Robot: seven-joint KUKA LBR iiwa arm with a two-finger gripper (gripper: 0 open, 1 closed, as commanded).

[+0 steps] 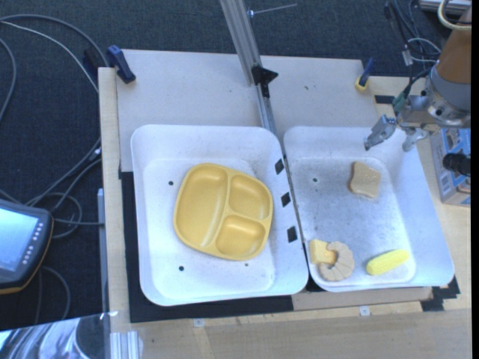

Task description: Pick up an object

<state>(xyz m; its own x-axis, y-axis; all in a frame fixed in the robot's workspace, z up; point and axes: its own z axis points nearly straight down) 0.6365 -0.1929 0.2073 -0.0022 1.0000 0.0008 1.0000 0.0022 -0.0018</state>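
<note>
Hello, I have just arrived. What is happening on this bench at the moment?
A grey robot arm reaches in from the right, and its tool hangs open over the far edge of the right bin, holding nothing. Just below it in that bin lies a tan bread piece; a cookie and a yellow corn cob sit near the front. The left bin holds a yellow divided plate.

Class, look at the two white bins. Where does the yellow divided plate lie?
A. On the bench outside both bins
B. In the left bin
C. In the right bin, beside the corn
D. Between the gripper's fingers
B: the yellow divided plate rests flat on the left bin floor.
</note>
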